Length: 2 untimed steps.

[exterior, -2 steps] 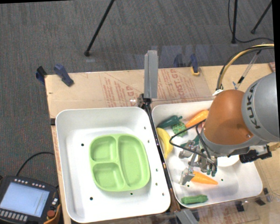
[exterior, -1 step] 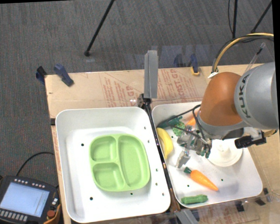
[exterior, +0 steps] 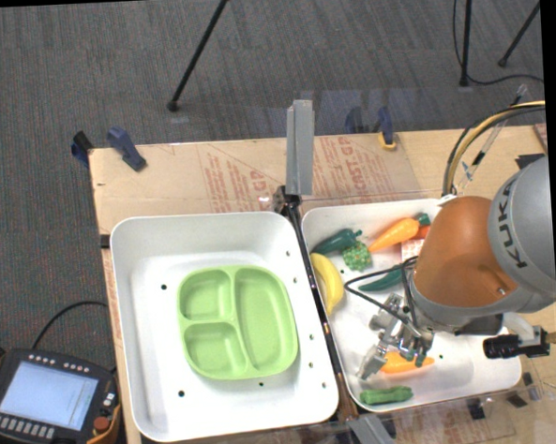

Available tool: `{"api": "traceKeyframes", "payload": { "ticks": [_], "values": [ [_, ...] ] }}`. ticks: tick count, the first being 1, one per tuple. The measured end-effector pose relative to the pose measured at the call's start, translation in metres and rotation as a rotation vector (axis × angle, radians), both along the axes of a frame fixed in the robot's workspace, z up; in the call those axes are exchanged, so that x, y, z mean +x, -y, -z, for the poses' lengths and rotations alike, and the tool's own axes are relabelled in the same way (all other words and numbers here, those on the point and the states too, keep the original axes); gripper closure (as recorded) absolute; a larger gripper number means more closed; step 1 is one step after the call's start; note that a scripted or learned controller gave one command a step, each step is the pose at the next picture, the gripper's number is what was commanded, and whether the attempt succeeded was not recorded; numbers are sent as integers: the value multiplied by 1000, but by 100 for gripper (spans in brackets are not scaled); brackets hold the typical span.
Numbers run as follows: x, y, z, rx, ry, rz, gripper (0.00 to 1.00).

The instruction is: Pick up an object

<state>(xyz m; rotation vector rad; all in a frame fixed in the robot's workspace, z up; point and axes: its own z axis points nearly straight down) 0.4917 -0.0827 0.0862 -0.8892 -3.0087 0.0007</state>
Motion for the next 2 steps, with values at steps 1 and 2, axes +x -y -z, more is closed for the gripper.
{"api": "traceKeyframes", "payload": {
  "ticks": [1,2],
  "values": [
    [37,9,-1,0,3,22,0],
    [37,8,-10,0,1,16,100]
  ]
}}
